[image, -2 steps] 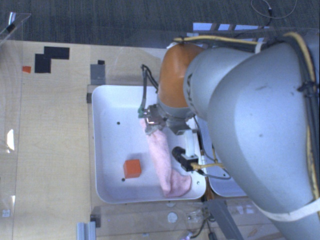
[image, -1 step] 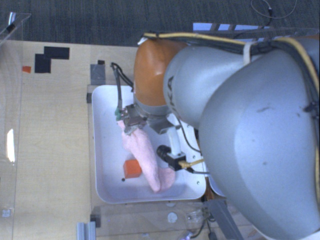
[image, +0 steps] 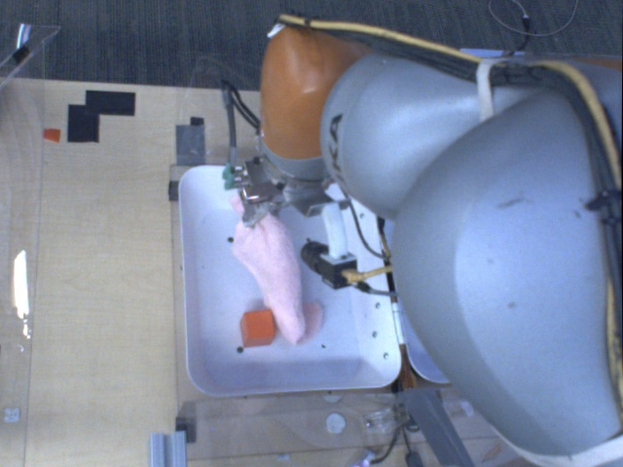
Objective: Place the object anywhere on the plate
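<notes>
The gripper [image: 255, 205] is being seen in the upper middle of the frame, low over the left white bin [image: 200, 290], and its fingers are closed on the upper end of a pink cloth [image: 277, 278]. The cloth is pinched between them near the bin's upper left corner and is trailing down and to the right, its lower end appearing to rest on the bin floor near the centre of the frame.

Just beside that lower end, touching or nearly touching it, an orange block [image: 258, 328] is lying on the bin floor.

The cloth is being judged light, soft and limp: it is drooping and folding under its own weight, so it will likely sag, swing and drag when lifted. A pinch on a bunched edge or a corner, as is being made here, is judged the sound way to take it; a thin single layer could slip out.

The grey arm [image: 467, 212] with its orange band [image: 297, 90] is covering most of the right of the frame. A curved white edge [image: 417, 358], possibly the plate, is showing at the lower right under the arm.
</notes>
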`<state>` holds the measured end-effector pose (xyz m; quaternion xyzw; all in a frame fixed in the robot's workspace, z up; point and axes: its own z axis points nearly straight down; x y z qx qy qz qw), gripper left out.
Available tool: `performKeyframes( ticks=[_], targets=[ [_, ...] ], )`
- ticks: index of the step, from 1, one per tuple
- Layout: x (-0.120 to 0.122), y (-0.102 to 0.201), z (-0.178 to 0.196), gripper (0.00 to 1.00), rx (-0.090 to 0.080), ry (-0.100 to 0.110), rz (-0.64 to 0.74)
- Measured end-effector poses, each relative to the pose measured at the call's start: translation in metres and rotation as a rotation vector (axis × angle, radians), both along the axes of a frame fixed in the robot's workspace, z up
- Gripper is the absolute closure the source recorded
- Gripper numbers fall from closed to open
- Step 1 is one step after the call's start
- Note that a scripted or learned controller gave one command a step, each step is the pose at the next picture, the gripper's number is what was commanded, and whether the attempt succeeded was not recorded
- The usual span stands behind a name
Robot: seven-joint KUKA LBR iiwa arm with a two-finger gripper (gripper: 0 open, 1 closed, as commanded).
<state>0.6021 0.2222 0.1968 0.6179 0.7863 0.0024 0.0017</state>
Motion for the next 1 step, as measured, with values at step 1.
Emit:
performKeyframes(
  ticks=[1],
  targets=[
    [0.0052,-0.074,-0.0085,1.0,-0.001,0.003,-0.187]
  ],
)
